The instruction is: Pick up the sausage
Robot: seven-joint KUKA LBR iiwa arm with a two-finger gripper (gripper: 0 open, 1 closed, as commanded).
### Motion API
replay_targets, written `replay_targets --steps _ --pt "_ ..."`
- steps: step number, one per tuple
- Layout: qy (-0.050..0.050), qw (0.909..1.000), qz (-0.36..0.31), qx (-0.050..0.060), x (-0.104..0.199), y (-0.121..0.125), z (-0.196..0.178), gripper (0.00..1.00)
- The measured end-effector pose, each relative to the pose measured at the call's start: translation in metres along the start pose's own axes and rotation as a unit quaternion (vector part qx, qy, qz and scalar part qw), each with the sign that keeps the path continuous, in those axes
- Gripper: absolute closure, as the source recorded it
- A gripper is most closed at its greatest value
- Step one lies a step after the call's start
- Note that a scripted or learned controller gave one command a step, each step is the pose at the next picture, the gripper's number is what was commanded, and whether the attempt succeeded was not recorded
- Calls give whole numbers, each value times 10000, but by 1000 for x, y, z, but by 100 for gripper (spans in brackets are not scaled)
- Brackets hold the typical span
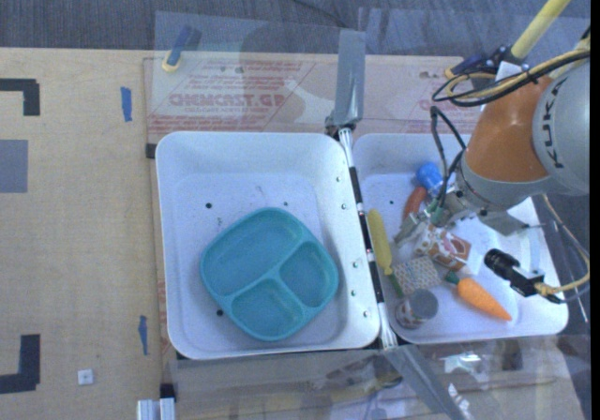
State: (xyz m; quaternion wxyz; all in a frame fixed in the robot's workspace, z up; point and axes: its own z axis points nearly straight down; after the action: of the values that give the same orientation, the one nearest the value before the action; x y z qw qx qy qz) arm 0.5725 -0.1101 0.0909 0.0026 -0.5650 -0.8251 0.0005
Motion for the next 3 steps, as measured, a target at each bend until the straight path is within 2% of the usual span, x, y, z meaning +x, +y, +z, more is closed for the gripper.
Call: replay_targets --steps 1,2,3 --pt "-27 9998 -208 -46 -28 45 3 0" --pt "-17 9998 -206 -52 -29 46 -6 100" --pt "-32 9975 -710 -53 -78 47 3 100"
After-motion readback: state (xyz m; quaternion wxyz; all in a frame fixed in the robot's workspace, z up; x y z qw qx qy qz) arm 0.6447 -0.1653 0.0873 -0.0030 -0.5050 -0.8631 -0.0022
